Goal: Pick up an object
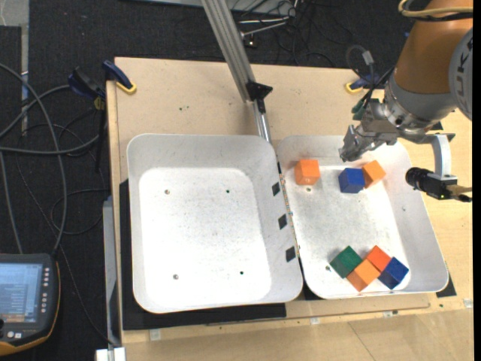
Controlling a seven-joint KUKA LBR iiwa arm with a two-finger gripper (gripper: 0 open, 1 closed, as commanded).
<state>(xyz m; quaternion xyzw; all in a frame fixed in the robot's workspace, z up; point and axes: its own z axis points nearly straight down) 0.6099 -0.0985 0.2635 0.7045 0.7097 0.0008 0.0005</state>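
While I hang over the far edge of the right bin (421,224), my gripper (352,153) sits just above the blue block (351,180) and the orange block (373,172) touching it; I cannot tell how it is set; nothing looks held; a second orange block (307,171) lies near the divider, apart, likely the easier pick; four more cluster at the near edge.

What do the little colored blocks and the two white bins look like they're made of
The blocks, such as the green block, look like matte foam or painted wood: flat solid color, no glare. The right bin and left bin look like smooth molded plastic with rounded rims.
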